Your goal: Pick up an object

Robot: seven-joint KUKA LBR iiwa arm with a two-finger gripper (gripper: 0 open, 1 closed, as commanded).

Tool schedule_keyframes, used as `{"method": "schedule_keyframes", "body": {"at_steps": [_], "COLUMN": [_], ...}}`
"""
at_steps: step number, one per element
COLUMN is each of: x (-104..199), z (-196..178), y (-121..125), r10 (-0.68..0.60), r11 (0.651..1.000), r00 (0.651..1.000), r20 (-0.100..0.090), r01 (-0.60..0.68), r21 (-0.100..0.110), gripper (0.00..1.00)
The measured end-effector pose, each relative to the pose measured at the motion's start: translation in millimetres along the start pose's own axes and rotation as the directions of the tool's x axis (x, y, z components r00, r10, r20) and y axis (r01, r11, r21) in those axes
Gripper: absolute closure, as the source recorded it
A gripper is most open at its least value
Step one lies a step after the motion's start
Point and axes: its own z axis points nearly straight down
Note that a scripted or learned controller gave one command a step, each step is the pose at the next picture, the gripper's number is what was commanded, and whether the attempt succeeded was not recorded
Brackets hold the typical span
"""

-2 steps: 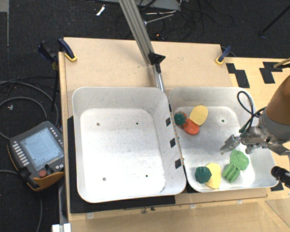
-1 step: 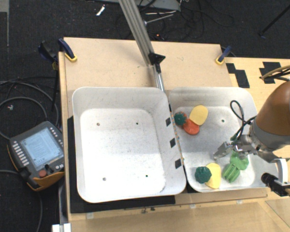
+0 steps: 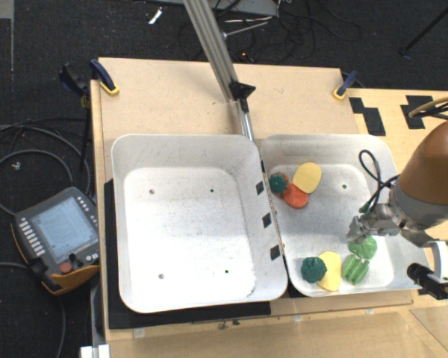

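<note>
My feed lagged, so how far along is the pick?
Done: the arm has reached into the right bin, with the gripper low over the green toys near its front corner. In hand: nothing visibly gripped. Left: close on a toy and lift it; all toys lie in the bin.

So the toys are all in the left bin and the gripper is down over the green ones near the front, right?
Not quite: the toys lie in the right bin, not the left bin. The camera view shows it. The rest holds: the gripper is down over the green toys near the front.
</note>
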Motion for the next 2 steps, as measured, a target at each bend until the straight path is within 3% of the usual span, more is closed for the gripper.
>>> {"method": "schedule_keyframes", "body": {"at_steps": [2], "x": [-0.8], "z": [-118.3], "y": [14.9], "r10": [-0.006], "r11": [1.000], "r00": [1.000], "r20": [0.000], "r01": [0.006], "r21": [-0.002], "gripper": [1.00]}}
